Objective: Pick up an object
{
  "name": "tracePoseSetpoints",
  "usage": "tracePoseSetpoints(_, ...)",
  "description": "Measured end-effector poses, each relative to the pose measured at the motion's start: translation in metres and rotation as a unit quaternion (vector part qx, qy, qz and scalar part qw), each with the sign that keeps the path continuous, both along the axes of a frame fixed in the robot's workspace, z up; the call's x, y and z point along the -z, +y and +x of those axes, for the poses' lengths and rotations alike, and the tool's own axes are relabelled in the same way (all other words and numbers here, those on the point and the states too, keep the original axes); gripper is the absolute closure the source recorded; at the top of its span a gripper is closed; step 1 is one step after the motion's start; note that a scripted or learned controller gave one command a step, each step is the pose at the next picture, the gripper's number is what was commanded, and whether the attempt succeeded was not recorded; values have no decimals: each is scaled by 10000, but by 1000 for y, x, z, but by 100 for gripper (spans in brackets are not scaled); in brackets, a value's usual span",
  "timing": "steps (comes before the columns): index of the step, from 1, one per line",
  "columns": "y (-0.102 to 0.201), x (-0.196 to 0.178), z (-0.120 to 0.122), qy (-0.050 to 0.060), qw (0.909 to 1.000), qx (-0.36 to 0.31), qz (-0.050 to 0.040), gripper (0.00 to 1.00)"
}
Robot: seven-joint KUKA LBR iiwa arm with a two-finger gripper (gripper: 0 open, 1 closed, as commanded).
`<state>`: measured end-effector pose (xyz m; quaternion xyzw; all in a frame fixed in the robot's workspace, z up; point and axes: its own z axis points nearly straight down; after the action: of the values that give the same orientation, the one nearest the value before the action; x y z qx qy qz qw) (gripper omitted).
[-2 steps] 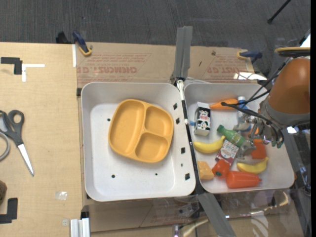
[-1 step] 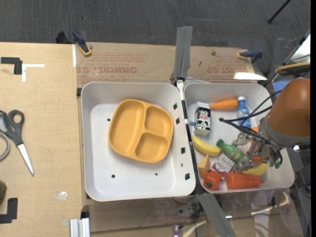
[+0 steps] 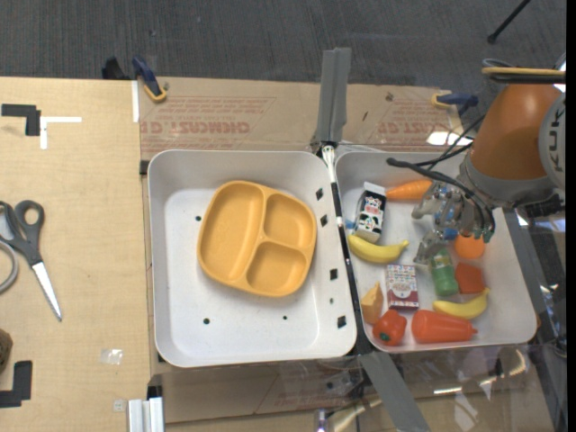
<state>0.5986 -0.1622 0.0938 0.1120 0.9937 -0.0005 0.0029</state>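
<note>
Divided plate [image 3: 256,238]: yellow-orange, in the white left bin [image 3: 171,268]. Right bin [image 3: 517,277], white: two yellow bananas [image 3: 376,248] [image 3: 461,306]; orange carrot [image 3: 409,189]; red bell pepper [image 3: 390,328]; green bottle [image 3: 443,274]; black-and-white cow-print milk carton [image 3: 370,212]; red-and-white small carton [image 3: 401,287]. Scissors [image 3: 31,250]: grey handles, on the tan bench [image 3: 72,187].
</note>
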Motion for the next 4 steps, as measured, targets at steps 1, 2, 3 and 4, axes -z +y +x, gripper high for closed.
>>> tracePoseSetpoints(1, 2, 1, -59, 17, 9999, 112, 2, 0)
tracePoseSetpoints(2, -47, 0, 1, 0, 9995, 320, 4, 0)
tracePoseSetpoints(3, -59, 1, -21, 9, 9996, 298, 3, 0)
tracePoseSetpoints(4, -57, 0, -5, 0, 9978, 663, 15, 0)
